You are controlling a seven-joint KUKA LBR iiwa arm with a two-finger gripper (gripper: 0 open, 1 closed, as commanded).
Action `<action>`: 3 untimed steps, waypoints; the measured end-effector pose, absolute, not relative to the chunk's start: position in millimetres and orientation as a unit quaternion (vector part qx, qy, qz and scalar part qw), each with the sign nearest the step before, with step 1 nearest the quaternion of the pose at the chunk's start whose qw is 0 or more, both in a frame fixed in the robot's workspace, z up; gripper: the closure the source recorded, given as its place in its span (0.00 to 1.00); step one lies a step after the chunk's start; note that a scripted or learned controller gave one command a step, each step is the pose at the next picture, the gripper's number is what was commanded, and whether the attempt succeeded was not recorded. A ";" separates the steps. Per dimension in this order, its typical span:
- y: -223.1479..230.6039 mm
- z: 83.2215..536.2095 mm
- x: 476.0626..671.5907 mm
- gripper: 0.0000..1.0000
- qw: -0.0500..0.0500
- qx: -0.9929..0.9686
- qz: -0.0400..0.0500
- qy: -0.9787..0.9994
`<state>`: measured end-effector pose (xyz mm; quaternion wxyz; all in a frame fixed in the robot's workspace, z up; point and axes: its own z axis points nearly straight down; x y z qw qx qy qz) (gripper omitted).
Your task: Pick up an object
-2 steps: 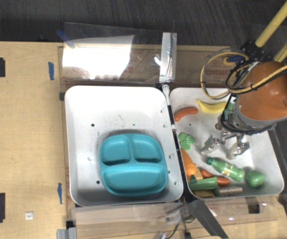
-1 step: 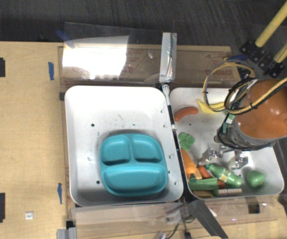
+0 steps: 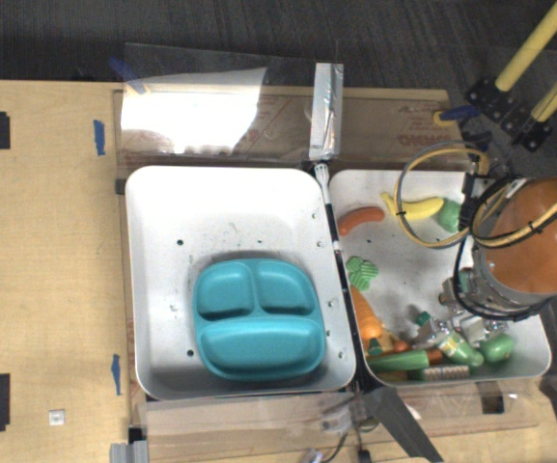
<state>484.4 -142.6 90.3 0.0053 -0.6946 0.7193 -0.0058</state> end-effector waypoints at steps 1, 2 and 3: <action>-101.2 90.2 558.8 0.00 0.006 -0.647 -0.004 0.763; -106.8 92.5 510.8 0.00 0.015 -0.701 -0.012 0.713; -126.8 90.2 499.4 0.00 0.008 -0.753 -0.006 0.658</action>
